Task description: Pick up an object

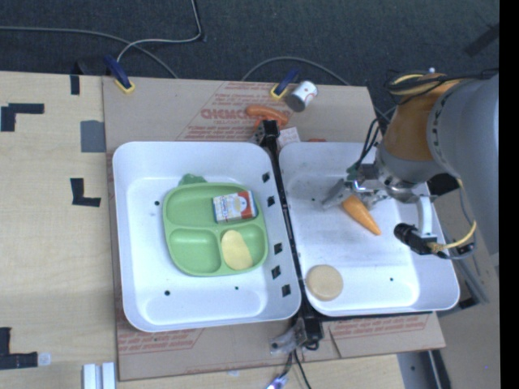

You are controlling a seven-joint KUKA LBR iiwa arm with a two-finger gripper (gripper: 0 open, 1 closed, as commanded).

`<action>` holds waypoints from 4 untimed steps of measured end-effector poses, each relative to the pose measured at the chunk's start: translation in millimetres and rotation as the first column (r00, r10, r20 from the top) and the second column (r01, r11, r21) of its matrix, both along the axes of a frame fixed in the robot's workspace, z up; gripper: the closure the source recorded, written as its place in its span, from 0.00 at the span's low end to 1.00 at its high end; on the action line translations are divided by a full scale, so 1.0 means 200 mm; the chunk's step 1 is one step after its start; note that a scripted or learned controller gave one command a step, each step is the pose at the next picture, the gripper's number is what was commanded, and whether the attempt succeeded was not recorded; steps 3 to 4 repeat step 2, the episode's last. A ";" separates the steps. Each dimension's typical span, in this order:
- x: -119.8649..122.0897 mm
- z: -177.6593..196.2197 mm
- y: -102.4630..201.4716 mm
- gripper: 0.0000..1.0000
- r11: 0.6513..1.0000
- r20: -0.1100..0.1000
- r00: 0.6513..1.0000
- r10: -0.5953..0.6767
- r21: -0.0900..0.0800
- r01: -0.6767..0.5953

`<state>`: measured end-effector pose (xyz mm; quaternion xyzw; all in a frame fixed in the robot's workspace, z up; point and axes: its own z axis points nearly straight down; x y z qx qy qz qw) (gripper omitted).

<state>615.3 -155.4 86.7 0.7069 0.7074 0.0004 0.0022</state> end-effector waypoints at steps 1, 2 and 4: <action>0.00 0.05 0.00 1.00 1.000 0.001 1.000 0.001 -0.001 -0.001; 0.07 0.44 0.29 1.00 1.000 -0.001 1.000 0.003 0.003 -0.003; 0.07 0.44 0.29 1.00 1.000 -0.001 1.000 0.003 0.003 -0.003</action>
